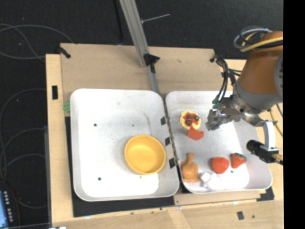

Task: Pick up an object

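Observation:
My gripper hangs over the right bin, just right of a small yellow tart with dark red berries. A red-orange wedge lies just below the tart. Along the bin's front sit an orange-brown chicken leg, a small white crumpled piece, a red tomato and a strawberry. Nothing shows between the gripper's tips.
The left bin holds a yellow bowl near its right wall. A metal pole rises from the bench behind the bins. The arm covers the right bin's far right corner.

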{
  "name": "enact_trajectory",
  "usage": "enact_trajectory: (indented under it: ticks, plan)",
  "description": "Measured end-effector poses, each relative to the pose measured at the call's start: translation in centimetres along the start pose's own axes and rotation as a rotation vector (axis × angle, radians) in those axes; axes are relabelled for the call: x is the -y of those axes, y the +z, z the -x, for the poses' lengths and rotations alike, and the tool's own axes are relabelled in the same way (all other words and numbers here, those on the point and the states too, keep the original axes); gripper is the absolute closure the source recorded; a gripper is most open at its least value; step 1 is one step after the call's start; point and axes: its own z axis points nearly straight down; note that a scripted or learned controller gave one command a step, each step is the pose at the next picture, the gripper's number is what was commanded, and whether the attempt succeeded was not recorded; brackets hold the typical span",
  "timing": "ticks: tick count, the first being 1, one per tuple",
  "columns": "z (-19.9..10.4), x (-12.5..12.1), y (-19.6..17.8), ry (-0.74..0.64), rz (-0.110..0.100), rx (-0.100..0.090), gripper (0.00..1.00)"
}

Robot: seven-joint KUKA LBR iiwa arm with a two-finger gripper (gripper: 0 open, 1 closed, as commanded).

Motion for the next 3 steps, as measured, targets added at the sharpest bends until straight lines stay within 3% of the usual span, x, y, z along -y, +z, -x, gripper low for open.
enact_trajectory:
  ticks: [3]
  plan:
    - [-14.9,-7.5,0.4,-0.001,0.001,-0.001,1.00]
